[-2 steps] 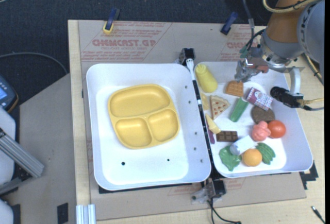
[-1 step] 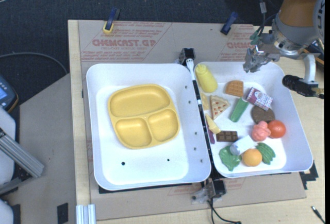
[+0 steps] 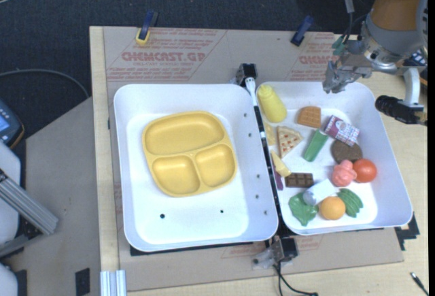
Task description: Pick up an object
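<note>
- We see toy food crowding the right bin [image 3: 391, 172]; a waffle [image 3: 308, 116] and a maroon carton [image 3: 340, 130] lie just below the fingers [image 3: 338, 81].
- We cannot tell whether they stand apart or together.
- A yellow tray [image 3: 188, 152] sits well left.

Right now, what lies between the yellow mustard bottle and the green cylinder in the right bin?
In the camera view, the pizza slice lies between the mustard bottle and the green cylinder, with the waffle just above that line.
</note>
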Tool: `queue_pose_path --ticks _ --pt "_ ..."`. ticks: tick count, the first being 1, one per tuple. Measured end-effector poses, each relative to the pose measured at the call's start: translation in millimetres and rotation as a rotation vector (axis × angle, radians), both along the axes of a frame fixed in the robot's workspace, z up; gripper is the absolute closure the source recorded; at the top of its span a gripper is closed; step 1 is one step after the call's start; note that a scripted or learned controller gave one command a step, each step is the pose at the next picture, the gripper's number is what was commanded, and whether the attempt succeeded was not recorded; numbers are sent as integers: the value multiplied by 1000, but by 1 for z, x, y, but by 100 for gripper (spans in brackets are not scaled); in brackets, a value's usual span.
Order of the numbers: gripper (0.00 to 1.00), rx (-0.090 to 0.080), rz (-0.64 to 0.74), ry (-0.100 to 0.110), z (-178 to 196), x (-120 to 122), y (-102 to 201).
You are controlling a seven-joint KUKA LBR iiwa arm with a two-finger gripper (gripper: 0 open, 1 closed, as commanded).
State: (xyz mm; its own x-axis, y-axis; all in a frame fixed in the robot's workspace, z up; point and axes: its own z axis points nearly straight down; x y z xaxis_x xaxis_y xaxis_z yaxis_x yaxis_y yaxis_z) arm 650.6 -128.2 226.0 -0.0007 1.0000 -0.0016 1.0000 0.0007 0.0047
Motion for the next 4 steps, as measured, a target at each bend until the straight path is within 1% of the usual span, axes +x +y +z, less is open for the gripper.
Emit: queue_pose_path --ticks 1,2,3,4 --pt "100 4 5 5 8 -3 56" --pt "100 3 5 7 -9 8 110" --pt "100 2 2 0 10 11 125" --pt "100 1 0 5 9 7 125"
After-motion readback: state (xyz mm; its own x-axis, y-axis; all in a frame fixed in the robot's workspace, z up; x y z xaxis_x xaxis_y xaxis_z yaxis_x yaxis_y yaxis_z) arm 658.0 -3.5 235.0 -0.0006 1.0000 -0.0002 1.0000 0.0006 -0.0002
